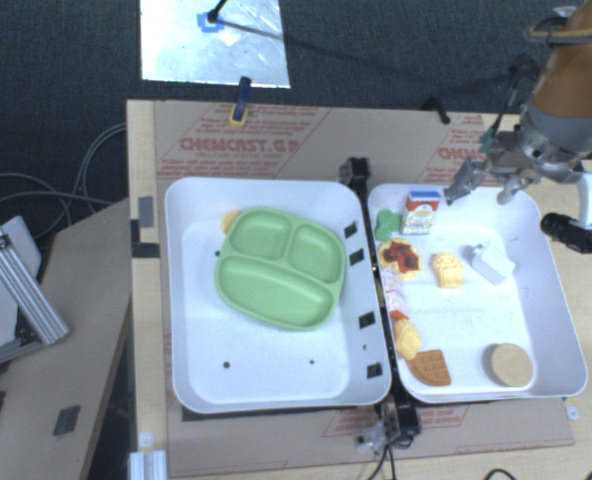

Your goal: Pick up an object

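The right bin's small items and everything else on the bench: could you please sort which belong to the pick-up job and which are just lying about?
For the job:
gripper
small carton
yellow piece
white block
round tan piece
brown piece

Lying about:
green divided plate
shiny sheet

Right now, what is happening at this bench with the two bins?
A robot arm reaches in from the right, and its gripper hangs over the far edge of the right bin. It holds nothing. That bin contains small toy foods: a small carton, a yellow piece, a round cookie and others along its left side. The left bin has a green divided plate. No object has been picked yet.
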Motion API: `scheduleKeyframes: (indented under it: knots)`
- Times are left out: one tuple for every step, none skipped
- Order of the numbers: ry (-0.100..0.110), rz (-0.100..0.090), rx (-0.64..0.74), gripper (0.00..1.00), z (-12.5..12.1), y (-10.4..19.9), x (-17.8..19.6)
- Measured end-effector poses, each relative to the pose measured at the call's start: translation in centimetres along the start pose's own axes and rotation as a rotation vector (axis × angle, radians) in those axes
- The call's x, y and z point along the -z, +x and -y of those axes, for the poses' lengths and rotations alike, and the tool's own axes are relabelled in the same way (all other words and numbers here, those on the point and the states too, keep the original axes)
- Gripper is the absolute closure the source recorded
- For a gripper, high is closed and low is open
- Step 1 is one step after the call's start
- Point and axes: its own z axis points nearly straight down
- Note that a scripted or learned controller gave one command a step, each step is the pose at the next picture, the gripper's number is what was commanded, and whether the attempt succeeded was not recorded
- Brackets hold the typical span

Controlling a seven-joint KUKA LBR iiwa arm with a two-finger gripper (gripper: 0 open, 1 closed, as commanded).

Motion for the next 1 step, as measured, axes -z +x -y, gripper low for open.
scheduleKeyframes:
  knots:
    - [-0.012,0.002,0.002,0.00,-0.24,0.02,0.78]
